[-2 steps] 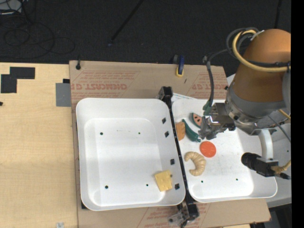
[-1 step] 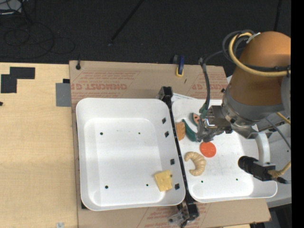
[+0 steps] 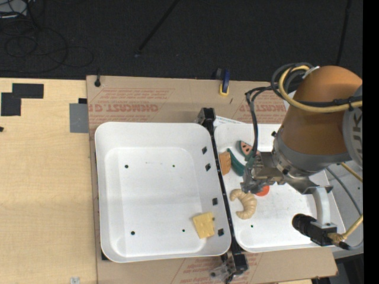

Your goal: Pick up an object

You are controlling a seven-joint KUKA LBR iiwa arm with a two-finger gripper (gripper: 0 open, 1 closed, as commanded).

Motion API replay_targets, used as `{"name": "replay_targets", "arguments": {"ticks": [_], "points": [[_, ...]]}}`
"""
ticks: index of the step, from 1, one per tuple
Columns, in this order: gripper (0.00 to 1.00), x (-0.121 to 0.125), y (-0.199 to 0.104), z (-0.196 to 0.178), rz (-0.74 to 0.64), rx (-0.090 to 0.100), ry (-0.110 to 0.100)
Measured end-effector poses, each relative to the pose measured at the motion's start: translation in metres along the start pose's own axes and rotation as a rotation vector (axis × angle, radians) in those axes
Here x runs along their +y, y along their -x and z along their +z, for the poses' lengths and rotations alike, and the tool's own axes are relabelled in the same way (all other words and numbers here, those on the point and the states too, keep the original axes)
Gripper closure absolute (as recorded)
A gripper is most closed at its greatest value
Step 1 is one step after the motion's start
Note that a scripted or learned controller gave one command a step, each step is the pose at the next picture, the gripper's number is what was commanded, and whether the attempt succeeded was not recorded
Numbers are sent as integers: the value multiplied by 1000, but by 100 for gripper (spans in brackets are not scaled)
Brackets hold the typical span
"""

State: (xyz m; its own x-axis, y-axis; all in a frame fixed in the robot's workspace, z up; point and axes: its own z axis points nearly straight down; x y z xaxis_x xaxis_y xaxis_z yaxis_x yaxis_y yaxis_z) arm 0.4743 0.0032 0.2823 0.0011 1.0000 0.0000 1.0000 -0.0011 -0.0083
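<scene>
Tan and curled, the croissant-shaped toy (image 3: 244, 204) is lying in the right bin (image 3: 278, 241), just below the gripper (image 3: 256, 182). It's looking light and stiff; its thick middle offers the best hold. Jaw state: cannot tell.

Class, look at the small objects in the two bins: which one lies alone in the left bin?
The yellow block, near that bin's lower right corner. The tan curved piece, orange piece and green piece lie in the right bin.
</scene>
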Motion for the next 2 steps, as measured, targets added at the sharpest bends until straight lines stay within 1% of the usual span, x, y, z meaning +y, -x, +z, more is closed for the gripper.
{"name": "replay_targets", "arguments": {"ticks": [1, 2], "points": [[100, 1, 24, -3, 1, -1, 4], [100, 2, -21, -78, -6, 2, 13]]}}
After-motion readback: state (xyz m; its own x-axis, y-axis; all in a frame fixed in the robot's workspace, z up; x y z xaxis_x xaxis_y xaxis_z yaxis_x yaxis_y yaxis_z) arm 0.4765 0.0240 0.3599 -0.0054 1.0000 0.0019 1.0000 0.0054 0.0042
